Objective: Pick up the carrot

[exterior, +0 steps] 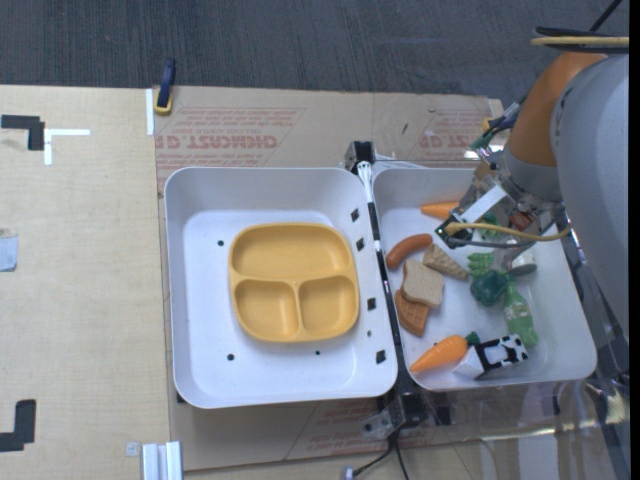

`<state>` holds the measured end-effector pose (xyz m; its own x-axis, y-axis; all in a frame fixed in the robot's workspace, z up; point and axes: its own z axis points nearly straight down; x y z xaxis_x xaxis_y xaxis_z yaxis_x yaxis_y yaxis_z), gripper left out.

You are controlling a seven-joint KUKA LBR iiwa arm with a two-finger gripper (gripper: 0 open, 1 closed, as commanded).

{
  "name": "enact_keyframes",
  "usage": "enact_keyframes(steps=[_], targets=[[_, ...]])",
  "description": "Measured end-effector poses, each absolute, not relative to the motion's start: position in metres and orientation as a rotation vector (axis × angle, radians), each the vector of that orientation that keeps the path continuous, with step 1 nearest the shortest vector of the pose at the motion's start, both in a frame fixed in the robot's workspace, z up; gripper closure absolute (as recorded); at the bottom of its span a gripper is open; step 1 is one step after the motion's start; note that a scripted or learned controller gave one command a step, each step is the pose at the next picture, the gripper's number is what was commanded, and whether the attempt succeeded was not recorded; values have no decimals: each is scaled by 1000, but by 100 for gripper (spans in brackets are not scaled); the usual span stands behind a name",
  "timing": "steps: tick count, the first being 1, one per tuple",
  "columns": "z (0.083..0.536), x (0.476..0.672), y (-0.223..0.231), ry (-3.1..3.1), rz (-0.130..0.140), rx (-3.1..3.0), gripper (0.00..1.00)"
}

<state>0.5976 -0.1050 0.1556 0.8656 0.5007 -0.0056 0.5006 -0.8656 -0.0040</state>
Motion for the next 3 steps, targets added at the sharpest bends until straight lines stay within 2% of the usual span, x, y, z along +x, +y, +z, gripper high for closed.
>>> enact_keyframes(steps=[1,2,3], targets=[[91,629,-106,-535,7,-3094,0],[193,607,-151,-592,5,-3085,0],[91,614,-121,-412,10,-3111,0]])
